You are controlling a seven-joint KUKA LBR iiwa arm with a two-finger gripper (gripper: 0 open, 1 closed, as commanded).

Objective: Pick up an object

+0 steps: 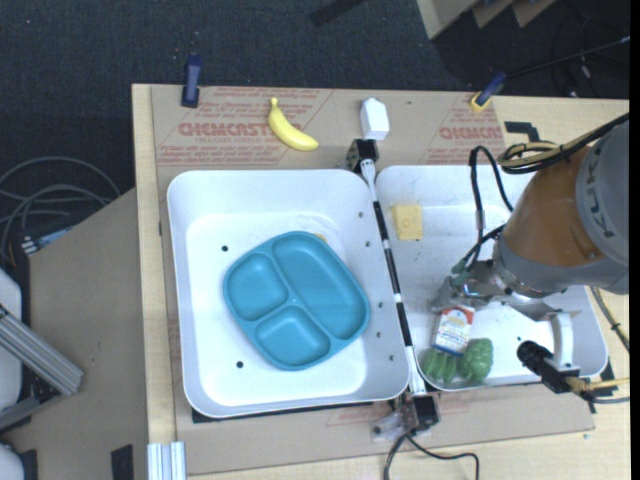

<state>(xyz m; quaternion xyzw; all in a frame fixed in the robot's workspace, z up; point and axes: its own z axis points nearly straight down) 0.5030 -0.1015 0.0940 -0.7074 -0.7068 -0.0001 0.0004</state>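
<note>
Two bins sit side by side; the claw (462, 290) hangs low in the right bin (440, 190), just above a small carton (453, 329) beside a green toy (462, 362); its opening I cannot tell.

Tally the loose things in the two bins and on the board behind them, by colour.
Blue: 1, the tray
Yellow: 2, the banana and the square block
Green: 1, the soft item
White and red: 1, the small carton
Total: 5
</note>
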